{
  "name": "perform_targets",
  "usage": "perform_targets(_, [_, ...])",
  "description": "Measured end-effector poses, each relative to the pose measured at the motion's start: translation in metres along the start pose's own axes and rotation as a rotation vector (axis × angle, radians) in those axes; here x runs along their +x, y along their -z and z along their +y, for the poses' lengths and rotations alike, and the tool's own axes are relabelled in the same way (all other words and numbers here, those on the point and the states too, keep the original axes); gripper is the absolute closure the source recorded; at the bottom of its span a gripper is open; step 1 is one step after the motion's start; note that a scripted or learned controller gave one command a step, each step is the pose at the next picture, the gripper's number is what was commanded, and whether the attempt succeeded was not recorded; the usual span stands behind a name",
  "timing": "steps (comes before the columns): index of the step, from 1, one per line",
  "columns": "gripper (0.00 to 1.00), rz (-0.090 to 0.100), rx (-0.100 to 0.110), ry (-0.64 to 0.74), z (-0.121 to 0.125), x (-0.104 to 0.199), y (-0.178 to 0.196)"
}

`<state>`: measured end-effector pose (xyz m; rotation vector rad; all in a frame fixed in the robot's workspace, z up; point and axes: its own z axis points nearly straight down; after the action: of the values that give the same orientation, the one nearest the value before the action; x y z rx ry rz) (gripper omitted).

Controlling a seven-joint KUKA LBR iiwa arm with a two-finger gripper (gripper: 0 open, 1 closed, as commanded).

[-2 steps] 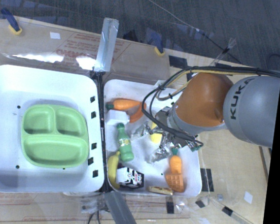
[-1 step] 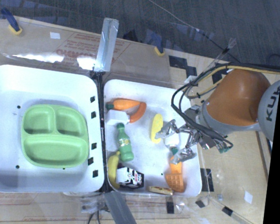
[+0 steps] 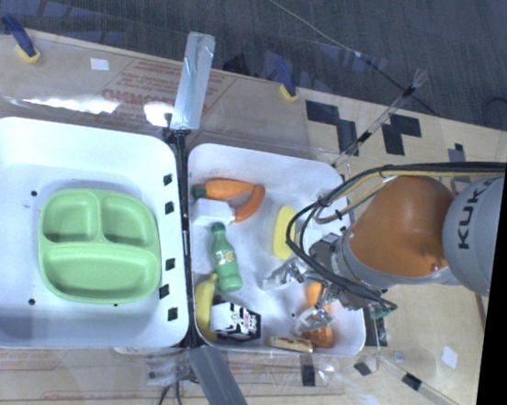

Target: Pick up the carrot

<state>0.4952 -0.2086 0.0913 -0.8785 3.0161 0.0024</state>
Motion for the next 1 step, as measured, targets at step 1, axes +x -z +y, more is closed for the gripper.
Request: perform_targets(1, [1.0,-0.003,0.002,0.009,0.0011,-0.0037,0.0106])
